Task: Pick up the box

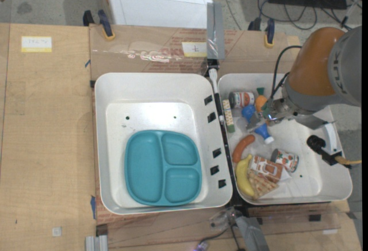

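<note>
The box [265,173], a flat red-and-white printed pack, lies in the right bin [322,186] near its front, leaning against a yellow banana [244,178]. The grey arm with its orange band [315,67] reaches in from the right over the bin's back half. Its gripper [274,111] hangs low over a cluster of small items, well behind the box and apart from it. Nothing shows between the fingers.
Around the gripper lie a labelled can [242,99], blue pieces [249,112] and a small blue-and-white bottle [263,131]. A sausage [243,147] and a small red-and-white carton [286,160] sit by the box. The left bin [109,100] holds a teal divided plate [163,168].
</note>
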